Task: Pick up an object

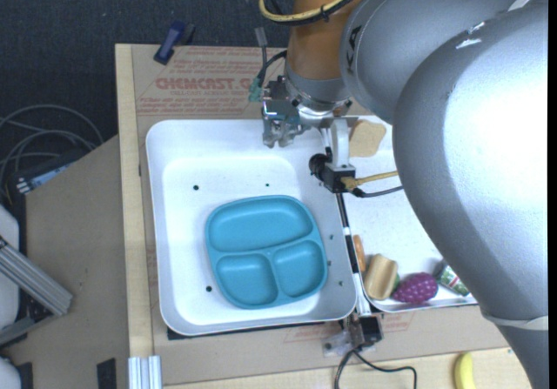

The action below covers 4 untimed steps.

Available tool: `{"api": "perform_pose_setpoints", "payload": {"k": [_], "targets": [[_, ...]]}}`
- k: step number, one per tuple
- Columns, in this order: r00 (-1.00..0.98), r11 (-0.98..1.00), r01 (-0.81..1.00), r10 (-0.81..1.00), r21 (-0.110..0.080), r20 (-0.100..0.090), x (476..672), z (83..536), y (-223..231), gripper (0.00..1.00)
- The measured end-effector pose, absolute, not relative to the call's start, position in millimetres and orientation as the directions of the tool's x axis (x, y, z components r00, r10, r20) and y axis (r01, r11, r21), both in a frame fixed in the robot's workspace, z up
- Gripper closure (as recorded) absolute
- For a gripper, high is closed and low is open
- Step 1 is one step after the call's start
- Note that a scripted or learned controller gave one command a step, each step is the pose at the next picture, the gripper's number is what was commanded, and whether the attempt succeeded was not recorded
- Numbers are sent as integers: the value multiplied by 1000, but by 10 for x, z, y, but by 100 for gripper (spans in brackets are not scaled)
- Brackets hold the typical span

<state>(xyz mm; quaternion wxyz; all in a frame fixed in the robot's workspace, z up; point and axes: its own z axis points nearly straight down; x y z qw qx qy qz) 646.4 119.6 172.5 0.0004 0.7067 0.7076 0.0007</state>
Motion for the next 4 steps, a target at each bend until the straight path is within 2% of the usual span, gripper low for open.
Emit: {"api": "perform_pose_setpoints", "payload": {"k": [1, 2, 3, 4], "targets": [[-1, 1, 1000, 1000, -3, 1, 6137, 1559, 1696, 100], [1, -1, 1000, 1000, 0, 0, 5982, 847, 1516, 100], [-2, 2, 1000, 1000, -1, 2, 6004, 846, 2106, 100], [2, -2, 1000, 1000, -2, 0, 6038, 848, 1678, 100]]}}
